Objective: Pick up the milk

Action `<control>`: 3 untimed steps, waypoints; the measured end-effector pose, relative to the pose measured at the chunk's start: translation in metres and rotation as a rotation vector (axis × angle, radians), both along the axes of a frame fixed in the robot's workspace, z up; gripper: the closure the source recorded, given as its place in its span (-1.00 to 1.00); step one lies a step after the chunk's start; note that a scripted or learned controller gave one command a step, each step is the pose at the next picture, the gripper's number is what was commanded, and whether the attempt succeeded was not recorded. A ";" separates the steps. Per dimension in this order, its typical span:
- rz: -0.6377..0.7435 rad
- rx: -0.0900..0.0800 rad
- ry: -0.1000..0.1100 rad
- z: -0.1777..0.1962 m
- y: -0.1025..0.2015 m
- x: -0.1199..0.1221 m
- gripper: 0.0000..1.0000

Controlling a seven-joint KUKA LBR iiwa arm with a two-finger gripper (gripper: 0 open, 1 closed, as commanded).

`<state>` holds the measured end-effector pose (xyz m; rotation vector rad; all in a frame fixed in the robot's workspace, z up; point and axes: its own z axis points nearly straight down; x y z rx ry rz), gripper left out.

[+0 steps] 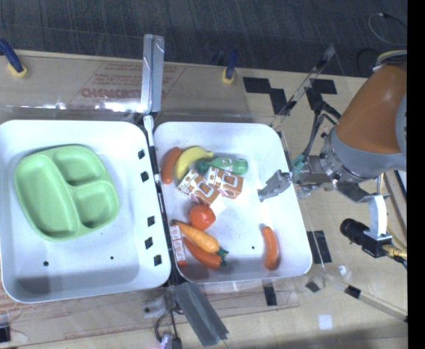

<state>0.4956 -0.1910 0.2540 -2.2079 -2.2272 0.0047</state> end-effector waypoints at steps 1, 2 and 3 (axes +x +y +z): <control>-0.274 -0.001 0.003 -0.098 0.039 0.059 -1.00; -0.233 -0.001 -0.001 -0.047 0.028 0.040 -1.00; -0.419 -0.001 -0.020 -0.140 0.044 0.090 -1.00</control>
